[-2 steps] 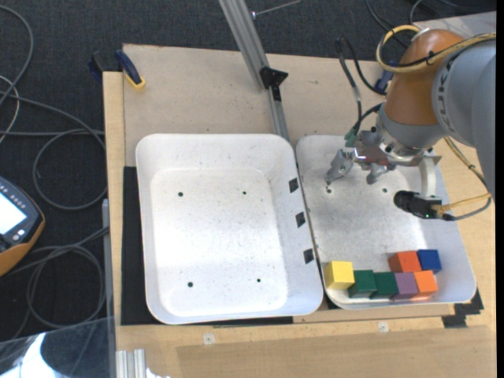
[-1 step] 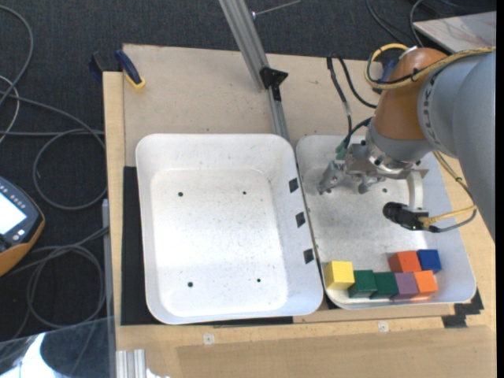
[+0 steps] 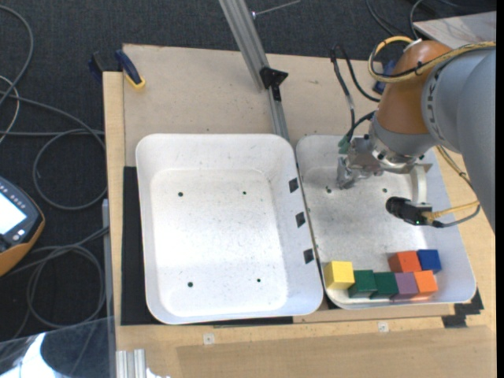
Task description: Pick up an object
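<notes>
Blocks (image 3: 383, 277) near; pincer (image 3: 347, 177) apart.

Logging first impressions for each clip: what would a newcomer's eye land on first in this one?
Probably the cluster of colored blocks, yellow, green, orange, blue and purple, packed into the near corner of the right bin. Next, the grey arm with its orange band reaching in from the right, its gripper low over that bin's far end, well apart from the blocks. The left bin is a broad speckled white expanse beside it.

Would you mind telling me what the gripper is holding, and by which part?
Nothing: the two-finger gripper hangs over bare floor of the right white bin, far from the coloured blocks.
</notes>
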You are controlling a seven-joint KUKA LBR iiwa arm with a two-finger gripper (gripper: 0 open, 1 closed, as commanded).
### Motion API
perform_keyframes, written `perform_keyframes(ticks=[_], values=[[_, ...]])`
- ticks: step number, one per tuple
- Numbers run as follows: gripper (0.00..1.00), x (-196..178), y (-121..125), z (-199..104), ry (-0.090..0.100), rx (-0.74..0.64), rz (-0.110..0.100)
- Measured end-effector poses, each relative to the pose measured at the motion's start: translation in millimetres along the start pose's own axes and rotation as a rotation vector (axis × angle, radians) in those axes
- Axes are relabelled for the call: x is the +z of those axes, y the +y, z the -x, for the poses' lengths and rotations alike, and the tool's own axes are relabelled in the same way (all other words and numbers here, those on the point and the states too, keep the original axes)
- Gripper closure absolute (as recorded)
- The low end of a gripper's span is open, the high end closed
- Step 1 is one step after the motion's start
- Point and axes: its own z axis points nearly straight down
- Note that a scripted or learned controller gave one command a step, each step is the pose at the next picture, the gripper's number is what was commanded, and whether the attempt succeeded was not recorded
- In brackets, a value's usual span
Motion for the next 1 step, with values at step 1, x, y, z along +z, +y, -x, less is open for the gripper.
perform_keyframes(ticks=[1], values=[[1.0,-51.1,9.0,-7.9,-0.002,-0.003,0.006]])
